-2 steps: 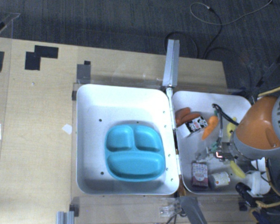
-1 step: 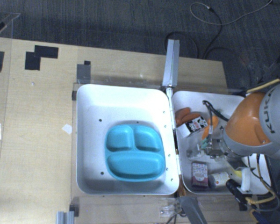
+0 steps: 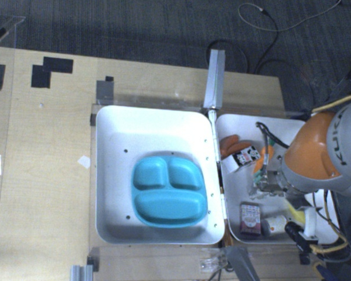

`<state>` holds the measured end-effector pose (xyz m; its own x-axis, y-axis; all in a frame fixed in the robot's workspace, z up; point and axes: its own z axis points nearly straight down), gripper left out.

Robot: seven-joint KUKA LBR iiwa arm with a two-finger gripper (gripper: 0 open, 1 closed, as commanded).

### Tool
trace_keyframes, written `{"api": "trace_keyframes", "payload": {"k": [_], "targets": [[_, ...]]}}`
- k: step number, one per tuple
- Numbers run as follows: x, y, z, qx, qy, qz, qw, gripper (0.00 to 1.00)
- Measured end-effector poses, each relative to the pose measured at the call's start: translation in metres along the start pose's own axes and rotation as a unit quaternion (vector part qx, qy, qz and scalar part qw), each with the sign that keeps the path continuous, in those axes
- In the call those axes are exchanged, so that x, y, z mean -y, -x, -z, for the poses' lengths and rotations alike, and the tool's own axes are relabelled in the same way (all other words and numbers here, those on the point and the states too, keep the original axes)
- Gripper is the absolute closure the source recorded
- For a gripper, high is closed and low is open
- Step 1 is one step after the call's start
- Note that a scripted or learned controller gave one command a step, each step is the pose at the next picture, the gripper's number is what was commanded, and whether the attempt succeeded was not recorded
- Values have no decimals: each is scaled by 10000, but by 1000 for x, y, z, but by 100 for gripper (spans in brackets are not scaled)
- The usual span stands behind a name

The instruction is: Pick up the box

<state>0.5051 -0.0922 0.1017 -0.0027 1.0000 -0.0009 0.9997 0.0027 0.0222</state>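
A small dark purple box (image 3: 250,218) with a pale label lies flat near the front wall of the right bin (image 3: 241,126). My gripper (image 3: 265,184) hangs over the middle of that bin, a short way behind the box and apart from it. The grey arm with its orange band (image 3: 309,151) comes in from the right and hides the bin's right half. A smaller black-and-white carton (image 3: 247,156) lies behind and left of the gripper.
A brown-orange item (image 3: 229,145) sits at the right bin's back left and an orange piece (image 3: 259,163) beside the carton. A yellow item (image 3: 296,214) and a white one (image 3: 274,222) lie right of the purple box. The left bin (image 3: 112,163) holds a blue divided plate (image 3: 169,190).
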Motion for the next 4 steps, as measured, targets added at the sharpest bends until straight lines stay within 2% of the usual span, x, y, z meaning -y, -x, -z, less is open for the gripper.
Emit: {"api": "trace_keyframes", "payload": {"k": [1, 2, 3, 4], "targets": [[12, 18, 151, 2, -74, 321, 9995, 100], [-51, 75, 174, 5, -77, 374, 9993, 100], [-104, 106, 228, 14, -73, -376, 9993, 100], [-171, 96, 279, 16, -75, -845, 9964, 100]]}}
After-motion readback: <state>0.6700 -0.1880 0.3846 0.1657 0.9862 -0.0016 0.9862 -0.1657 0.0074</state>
